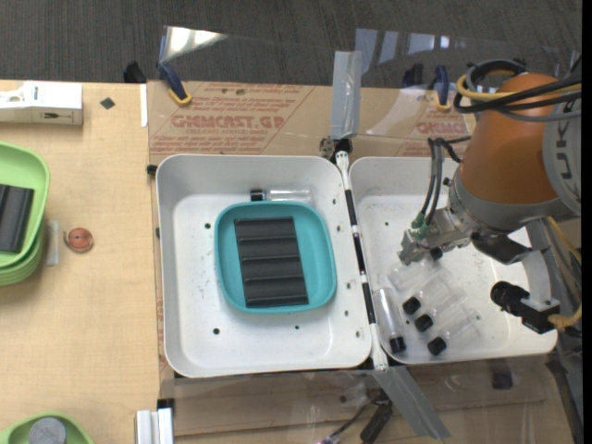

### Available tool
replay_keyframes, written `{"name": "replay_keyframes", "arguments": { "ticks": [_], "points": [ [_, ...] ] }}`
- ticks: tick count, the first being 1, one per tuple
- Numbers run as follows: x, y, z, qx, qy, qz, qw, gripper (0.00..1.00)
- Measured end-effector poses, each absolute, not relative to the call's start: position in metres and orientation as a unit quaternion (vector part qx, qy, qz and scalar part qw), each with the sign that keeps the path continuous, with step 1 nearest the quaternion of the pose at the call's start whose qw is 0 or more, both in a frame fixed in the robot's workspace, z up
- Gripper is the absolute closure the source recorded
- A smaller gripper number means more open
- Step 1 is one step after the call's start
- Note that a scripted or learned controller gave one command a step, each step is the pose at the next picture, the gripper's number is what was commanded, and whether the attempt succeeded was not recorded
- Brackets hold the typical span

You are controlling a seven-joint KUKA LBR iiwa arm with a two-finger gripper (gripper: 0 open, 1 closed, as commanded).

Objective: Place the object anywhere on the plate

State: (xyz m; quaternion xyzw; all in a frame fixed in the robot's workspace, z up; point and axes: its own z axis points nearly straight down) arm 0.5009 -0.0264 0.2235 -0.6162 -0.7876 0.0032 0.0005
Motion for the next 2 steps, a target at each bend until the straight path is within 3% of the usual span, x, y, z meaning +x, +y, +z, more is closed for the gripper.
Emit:
{"name": "replay_keyframes", "arguments": {
  "ticks": [1, 2],
  "points": [
    [0.4785, 0.0184, 0.1905, -0.527, -0.850, 0.0011, 0.001, 1.00],
    [0.4785, 0.0181, 0.1905, -0.527, -0.850, 0.0011, 0.001, 0.00]
  ]
}}
